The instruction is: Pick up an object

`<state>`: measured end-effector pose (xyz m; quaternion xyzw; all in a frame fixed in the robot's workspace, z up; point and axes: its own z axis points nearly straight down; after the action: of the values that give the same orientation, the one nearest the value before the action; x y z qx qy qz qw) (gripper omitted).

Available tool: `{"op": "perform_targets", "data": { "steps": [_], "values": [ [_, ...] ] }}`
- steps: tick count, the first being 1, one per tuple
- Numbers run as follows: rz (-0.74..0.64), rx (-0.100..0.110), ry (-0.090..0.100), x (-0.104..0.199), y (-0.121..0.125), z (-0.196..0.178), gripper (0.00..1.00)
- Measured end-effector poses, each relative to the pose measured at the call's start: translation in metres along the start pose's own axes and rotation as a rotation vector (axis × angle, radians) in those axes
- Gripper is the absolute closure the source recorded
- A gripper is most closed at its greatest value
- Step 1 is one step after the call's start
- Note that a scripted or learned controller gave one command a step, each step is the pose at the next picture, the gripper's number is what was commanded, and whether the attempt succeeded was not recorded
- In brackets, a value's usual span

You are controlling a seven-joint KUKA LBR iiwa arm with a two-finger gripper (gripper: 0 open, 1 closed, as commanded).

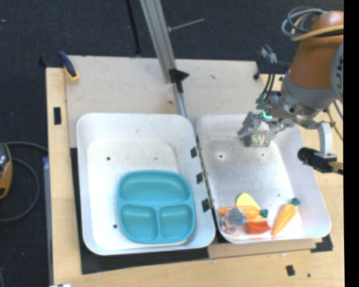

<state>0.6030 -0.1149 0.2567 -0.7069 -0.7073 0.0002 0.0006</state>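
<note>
My gripper (pixel 260 131) hangs over the far part of the right bin (pixel 227 137). A small green-and-white object (pixel 261 140) sits between its fingers, which are shut on it, and it looks lifted off the bin floor. In the near corner of the same bin lie a yellow piece (pixel 248 203), an orange carrot (pixel 284 217), a red piece (pixel 258 226) and a small round red-and-white thing (pixel 232 219).
The left bin (pixel 102 133) holds a blue divided plate (pixel 157 206) in its near half. A metal post (pixel 160 37) rises from the bench behind the bins. The middle of the right bin floor is bare.
</note>
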Motion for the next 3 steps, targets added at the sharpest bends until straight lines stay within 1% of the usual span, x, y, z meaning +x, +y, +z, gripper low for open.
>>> {"op": "perform_targets", "data": {
  "steps": [1, 2, 3],
  "values": [
    [0.0, -0.002, 0.0, 0.0, 0.001, -0.001, 0.0],
    [0.001, 0.001, -0.002, 0.006, -0.005, 0.046, 0.0],
    [0.0, 0.001, -0.002, 0.013, 0.0, 0.101, 0.0]
  ]
}}
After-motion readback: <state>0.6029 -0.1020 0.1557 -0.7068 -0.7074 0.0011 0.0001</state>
